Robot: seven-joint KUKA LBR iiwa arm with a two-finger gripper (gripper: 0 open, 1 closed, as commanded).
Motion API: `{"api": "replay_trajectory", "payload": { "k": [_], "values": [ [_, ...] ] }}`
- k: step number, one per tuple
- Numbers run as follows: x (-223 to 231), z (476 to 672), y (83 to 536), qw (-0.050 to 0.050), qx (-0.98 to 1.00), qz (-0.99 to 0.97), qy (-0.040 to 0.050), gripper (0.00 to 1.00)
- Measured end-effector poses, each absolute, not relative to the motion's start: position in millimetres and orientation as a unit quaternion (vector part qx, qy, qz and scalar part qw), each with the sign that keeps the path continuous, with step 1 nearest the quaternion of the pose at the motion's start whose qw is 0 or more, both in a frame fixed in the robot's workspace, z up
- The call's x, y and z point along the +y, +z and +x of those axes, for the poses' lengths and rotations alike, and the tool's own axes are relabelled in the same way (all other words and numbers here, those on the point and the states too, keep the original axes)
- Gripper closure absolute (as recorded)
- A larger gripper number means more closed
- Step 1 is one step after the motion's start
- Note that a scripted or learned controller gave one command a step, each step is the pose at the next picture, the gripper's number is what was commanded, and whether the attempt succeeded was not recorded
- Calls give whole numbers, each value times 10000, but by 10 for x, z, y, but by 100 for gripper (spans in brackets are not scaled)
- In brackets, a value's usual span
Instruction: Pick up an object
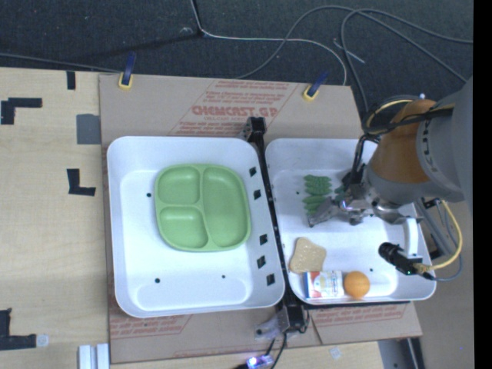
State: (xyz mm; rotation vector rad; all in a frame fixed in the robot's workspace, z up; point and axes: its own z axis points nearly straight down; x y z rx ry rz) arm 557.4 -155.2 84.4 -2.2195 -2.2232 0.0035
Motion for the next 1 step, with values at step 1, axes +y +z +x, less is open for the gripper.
{"api": "replay_trajectory", "payload": {
  "k": [1],
  "values": [
    [-1553, 5582, 861, -8, -7074, -7069, 0, 0]
  ]
}}
